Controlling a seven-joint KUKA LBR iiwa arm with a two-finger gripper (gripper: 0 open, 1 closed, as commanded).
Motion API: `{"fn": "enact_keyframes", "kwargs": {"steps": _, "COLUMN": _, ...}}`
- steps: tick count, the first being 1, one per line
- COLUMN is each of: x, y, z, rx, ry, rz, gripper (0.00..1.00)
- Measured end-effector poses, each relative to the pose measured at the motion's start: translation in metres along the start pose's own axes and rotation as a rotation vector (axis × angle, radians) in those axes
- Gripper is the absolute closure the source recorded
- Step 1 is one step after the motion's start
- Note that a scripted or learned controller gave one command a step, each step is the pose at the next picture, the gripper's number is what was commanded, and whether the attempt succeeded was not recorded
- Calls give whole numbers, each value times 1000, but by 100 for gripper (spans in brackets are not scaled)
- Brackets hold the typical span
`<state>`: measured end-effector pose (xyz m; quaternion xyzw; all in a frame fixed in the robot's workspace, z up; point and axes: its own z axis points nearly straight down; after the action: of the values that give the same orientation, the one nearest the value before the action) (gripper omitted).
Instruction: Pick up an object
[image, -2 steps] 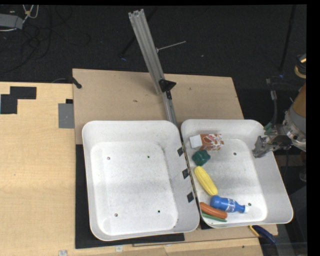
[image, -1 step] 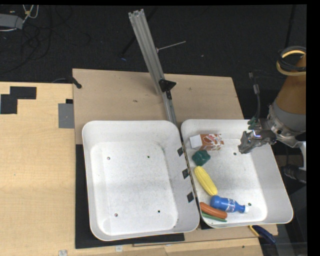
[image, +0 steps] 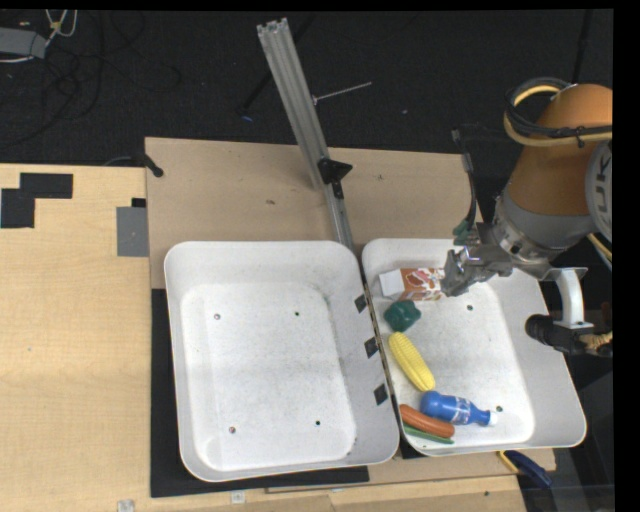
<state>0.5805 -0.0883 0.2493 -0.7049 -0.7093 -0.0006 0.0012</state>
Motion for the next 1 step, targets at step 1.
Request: {"fn": "enact_keyframes", "kwargs": {"steps": 1, "x": 50, "y": 2, "z": 11, "rx": 4, "ry": 0, "rz": 2, "gripper": 100}}
